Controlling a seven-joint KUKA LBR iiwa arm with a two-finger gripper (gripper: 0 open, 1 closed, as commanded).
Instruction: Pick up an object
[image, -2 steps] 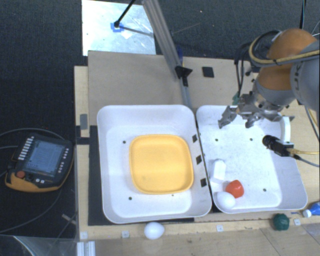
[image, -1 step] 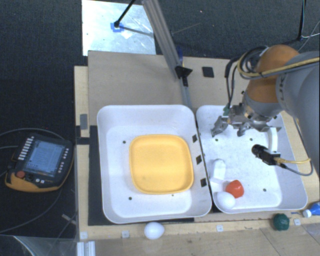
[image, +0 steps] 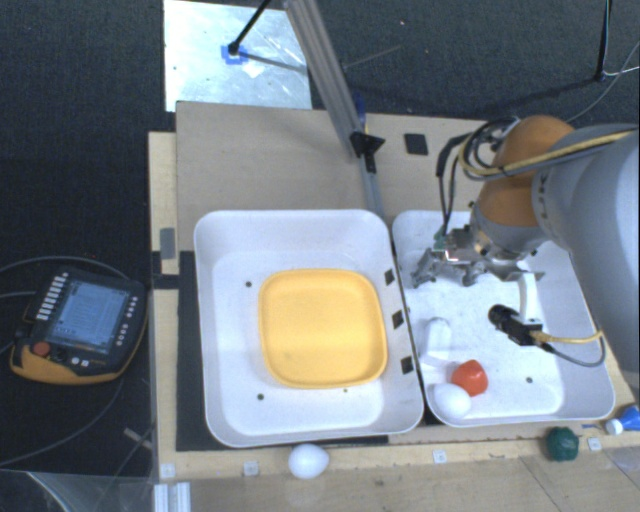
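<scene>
While hovering over the right bin (image: 575, 395), gripper (image: 452, 262) nowhere near the red ball (image: 468, 377), jaw state anyone's guess.

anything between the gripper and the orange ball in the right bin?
In the camera view, a small white object lies on the bin floor between the gripper and the orange ball; otherwise the right bin is bare white there.

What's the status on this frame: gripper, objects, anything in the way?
Gripper low over right bin, far end; nothing seen between its fingers. Red object and white ball lie apart at near corner, untouched. Yellow plate in left bin. No obstruction.
</scene>
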